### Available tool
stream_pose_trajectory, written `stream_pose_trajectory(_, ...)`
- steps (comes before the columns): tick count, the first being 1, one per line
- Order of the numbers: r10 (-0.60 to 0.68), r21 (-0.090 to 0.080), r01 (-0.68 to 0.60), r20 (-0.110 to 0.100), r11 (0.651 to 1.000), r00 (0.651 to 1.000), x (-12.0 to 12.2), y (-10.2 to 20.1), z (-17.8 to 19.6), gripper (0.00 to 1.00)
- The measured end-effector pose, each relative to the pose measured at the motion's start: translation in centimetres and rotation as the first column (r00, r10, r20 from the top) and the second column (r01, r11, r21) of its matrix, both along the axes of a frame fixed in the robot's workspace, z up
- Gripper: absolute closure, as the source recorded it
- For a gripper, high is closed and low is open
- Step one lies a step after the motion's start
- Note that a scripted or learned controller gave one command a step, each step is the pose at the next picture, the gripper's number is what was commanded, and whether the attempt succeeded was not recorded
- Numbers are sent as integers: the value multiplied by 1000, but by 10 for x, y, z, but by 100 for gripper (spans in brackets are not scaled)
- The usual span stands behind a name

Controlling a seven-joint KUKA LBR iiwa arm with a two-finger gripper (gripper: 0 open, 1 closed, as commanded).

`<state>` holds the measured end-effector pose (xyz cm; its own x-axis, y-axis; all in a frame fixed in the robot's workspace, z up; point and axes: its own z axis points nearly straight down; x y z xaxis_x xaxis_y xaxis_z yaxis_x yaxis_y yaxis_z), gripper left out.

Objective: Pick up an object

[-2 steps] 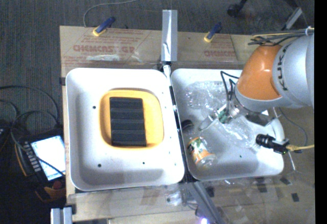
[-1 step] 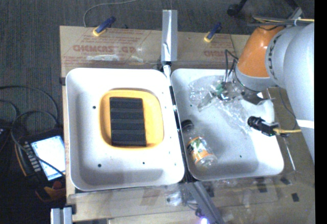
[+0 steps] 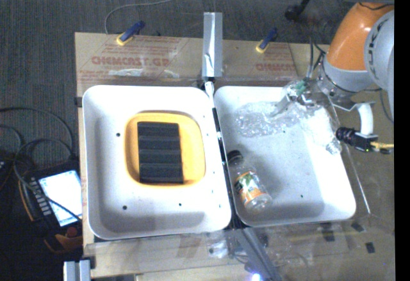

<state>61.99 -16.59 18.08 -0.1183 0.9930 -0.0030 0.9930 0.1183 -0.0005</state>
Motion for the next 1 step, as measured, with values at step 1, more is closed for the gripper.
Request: stream_pose_trajectory(1,89,-4,-89,12,996,996,38,46,-72,0)
